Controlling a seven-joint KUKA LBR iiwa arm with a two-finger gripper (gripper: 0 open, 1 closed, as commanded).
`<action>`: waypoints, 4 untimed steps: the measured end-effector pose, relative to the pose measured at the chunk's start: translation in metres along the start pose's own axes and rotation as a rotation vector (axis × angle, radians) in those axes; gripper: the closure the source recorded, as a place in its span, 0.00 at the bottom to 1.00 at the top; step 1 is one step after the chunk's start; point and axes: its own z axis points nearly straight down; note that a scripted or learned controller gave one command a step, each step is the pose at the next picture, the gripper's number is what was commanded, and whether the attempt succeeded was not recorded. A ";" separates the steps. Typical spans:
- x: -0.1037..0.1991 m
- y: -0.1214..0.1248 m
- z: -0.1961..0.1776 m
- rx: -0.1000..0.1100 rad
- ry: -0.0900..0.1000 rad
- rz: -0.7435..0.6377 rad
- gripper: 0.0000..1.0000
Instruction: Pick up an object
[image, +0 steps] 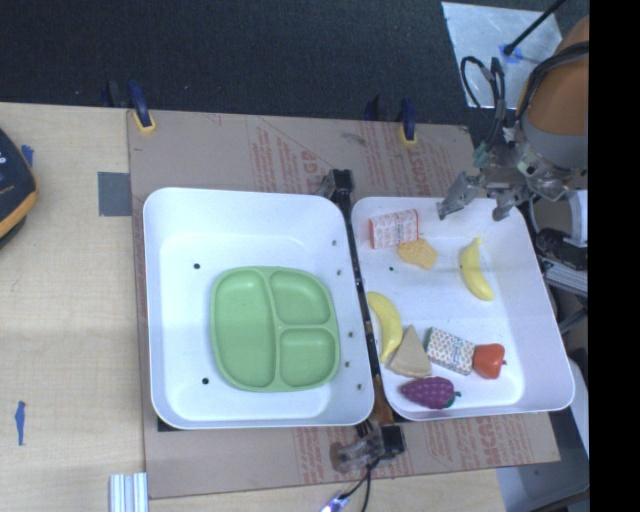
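My gripper hangs over the back edge of the right bin, open, with nothing between its fingers. In that bin lie a red and white carton, an orange-yellow piece and a small yellow banana, which is just in front of the gripper. Nearer the front are a larger banana, a tan wedge, a patterned box, a red fruit and purple grapes.
The left bin holds a green divided plate. Both bins rest on a cardboard sheet clamped at the back. A dark device sits at the far left of the bench.
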 end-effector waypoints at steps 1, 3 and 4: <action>-0.057 -0.018 0.105 0.002 0.000 -0.001 0.00; -0.058 -0.017 0.093 0.002 -0.001 -0.004 0.00; -0.057 -0.021 0.097 0.002 0.000 -0.001 0.00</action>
